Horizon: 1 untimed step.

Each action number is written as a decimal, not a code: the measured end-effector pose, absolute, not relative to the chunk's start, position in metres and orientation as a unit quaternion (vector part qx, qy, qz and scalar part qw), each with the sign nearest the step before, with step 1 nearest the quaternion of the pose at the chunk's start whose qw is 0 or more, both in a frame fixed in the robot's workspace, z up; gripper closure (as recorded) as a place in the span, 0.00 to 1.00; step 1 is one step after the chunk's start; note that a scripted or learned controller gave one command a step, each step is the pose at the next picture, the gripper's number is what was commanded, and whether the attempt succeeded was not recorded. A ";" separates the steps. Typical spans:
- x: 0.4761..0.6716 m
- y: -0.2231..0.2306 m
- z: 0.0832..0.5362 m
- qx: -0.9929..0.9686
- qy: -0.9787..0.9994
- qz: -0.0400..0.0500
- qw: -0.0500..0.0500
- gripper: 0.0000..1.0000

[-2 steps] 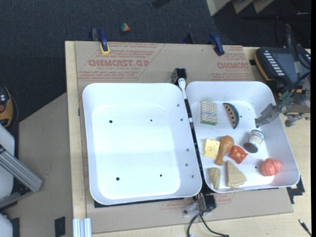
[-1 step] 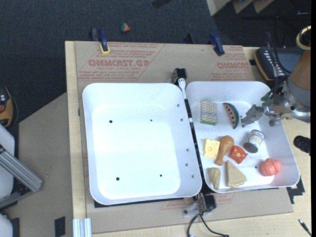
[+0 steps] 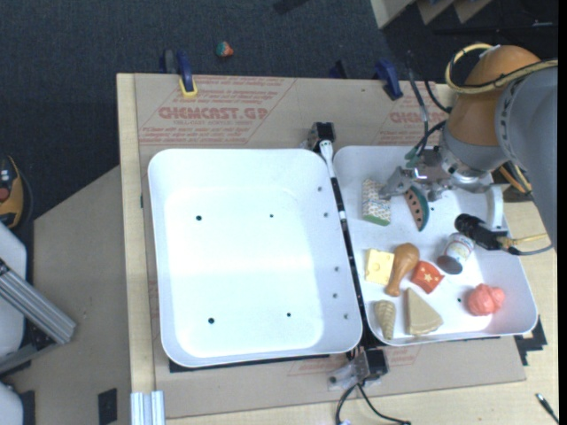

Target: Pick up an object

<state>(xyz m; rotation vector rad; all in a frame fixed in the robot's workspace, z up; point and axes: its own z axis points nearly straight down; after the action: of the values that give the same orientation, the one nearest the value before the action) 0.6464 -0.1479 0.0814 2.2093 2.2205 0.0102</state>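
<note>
At the left, a wide shallow white plastic bin [image 3: 177,237]. Right of it, a second shallow white bin [image 3: 524,277] full of toys: a small patterned packet [image 3: 376,202], a green and red melon-slice toy [image 3: 416,207], a yellow block [image 3: 379,266], a pink lumpy ball [image 3: 484,299]. Low over the melon slice, at the far side of that bin, the grey two-finger gripper [image 3: 410,186]. Cannot tell how wide open, or whether hold of anything. Probably just at the reach; no toy seen lifted, so grab and lift likely yet to come.

Two white bins [image 3: 239,162]; right bin [image 3: 523,312] holds about nine small objects.
</note>
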 end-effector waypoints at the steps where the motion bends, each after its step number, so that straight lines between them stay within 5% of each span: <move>1: 0.643 -0.150 0.096 0.707 0.707 0.001 0.003 1.00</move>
<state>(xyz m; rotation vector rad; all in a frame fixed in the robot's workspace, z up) 0.6426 -0.1504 0.0964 2.2166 2.2187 0.0031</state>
